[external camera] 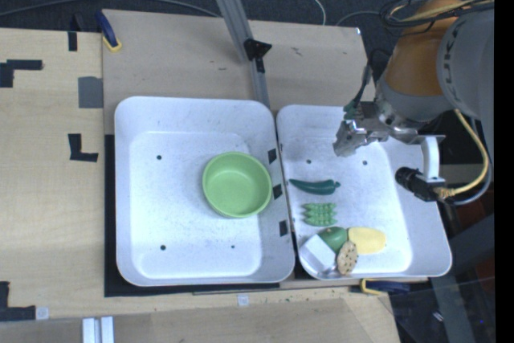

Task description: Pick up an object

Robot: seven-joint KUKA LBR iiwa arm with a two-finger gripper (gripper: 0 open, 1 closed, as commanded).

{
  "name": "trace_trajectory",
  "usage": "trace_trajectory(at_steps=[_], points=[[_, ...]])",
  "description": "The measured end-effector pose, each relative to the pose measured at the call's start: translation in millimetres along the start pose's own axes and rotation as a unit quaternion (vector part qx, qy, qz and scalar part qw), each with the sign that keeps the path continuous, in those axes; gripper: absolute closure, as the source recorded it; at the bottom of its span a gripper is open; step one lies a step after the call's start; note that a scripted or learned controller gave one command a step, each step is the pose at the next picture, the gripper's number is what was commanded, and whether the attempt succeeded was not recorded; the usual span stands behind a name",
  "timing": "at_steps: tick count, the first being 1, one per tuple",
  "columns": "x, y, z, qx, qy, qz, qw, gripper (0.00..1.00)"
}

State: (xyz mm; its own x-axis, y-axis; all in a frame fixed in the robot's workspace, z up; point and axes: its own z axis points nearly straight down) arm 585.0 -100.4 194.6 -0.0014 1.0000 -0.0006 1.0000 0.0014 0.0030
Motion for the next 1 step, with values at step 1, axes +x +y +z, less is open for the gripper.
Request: trace_trajectory(at_steps=[1], points=[[60.7,16.8,-12.3,0.001,0.001,-0.003,1.0,1.0]])
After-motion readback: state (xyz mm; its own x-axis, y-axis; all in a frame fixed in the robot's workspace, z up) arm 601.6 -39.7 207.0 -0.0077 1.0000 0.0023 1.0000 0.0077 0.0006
